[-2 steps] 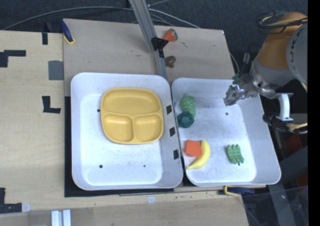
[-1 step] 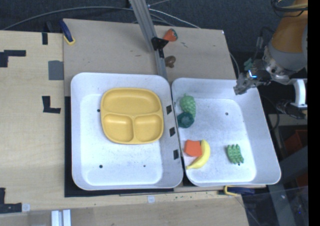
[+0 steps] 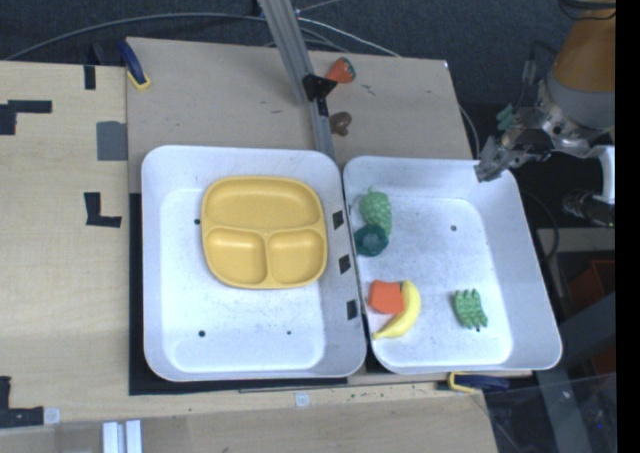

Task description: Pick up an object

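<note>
Two shallow white bins sit side by side on the surface: the left bin [image 3: 160, 241] and the right bin [image 3: 500, 241]. The left bin holds one thing, a yellow divided plate [image 3: 265, 231] with three compartments. The right bin holds five small things: one light green bumpy piece [image 3: 376, 208], one dark teal round piece [image 3: 371, 240] touching it, one orange block [image 3: 386, 297], one yellow banana [image 3: 405, 313] curved against that block, and one green ridged piece [image 3: 469, 309] lying apart from the others. That makes six loose things in all, one plate and five small pieces.
</note>
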Tool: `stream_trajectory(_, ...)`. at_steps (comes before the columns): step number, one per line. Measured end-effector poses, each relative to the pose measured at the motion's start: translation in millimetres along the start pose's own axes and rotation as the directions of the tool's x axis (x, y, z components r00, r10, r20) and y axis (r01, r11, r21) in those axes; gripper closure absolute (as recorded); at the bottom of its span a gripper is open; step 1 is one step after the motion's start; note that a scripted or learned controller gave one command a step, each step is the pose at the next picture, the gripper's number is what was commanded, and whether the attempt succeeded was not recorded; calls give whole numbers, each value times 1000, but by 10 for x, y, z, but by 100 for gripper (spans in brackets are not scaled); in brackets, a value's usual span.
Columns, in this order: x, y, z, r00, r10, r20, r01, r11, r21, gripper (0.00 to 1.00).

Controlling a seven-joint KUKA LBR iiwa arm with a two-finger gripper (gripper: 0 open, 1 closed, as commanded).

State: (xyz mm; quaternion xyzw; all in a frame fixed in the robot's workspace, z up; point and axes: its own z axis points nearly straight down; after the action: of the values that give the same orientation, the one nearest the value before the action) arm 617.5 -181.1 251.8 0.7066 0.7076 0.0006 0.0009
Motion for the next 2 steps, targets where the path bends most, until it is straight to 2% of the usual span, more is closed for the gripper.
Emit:
stream_trajectory(1, 597, -31, 122, 1000, -5, -2, 5, 1000, 5, 100)
stream_trajectory(2, 1175, -108, 49, 1000, -6, -3, 6, 1000, 3, 100)
